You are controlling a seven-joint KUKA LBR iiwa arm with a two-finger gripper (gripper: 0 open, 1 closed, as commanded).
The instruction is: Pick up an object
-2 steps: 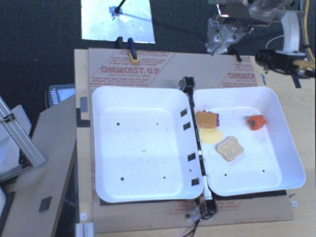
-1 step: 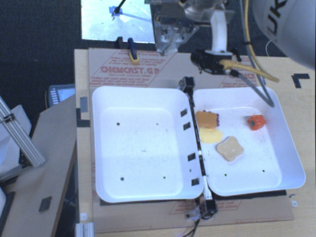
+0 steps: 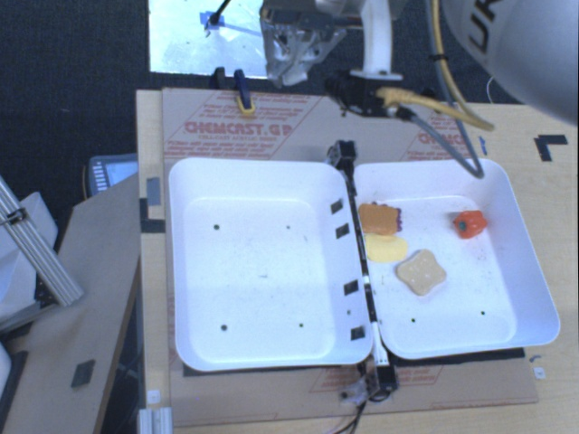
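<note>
Hanging high above the far edge of the bench, the gripper [image 3: 291, 61] sat beyond both bins, over the cardboard sheet [image 3: 262, 125] rather than over any object. Its fingers [image 3: 282, 63] appeared slightly parted with nothing between them, so it carried nothing. Every candidate lay in the right bin [image 3: 520, 242]: an orange block [image 3: 379, 218] against the divider, a yellow slice [image 3: 386, 249] touching it on the near side, a toast-shaped piece [image 3: 421, 272] just beside that, and a red piece [image 3: 469, 223] well apart toward the outer wall. From the gripper they all lay nearer the camera and to the right; the orange block looked closest
</note>
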